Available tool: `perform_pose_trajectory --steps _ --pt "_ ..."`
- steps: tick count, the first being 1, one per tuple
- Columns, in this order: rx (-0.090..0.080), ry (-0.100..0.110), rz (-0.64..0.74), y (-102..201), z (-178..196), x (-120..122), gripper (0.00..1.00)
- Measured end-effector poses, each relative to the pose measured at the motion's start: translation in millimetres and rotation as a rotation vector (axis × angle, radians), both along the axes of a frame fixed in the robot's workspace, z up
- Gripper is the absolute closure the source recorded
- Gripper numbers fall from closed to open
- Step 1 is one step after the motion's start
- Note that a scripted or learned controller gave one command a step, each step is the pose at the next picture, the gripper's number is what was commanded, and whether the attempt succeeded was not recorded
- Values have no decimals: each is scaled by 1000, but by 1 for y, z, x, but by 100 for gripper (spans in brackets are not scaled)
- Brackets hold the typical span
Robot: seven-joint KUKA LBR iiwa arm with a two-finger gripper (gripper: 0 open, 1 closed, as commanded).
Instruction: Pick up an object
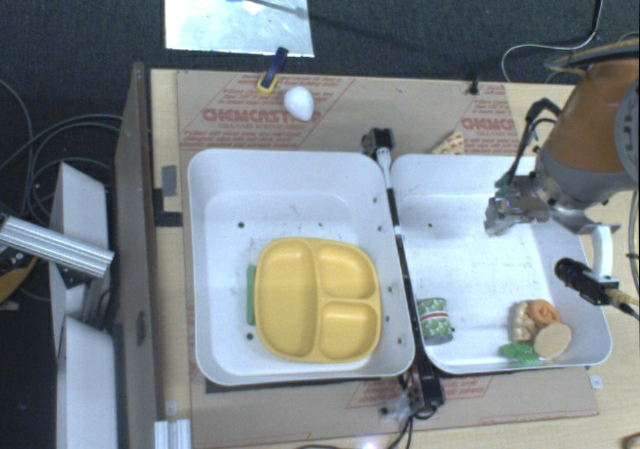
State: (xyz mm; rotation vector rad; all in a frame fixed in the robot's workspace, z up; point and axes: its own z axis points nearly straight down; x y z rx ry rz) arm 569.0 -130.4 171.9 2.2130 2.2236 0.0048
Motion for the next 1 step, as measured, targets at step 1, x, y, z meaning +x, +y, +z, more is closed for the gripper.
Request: perform_pose_trajectory --steps 1 --pt "2 -3 5 47 26 50 100"
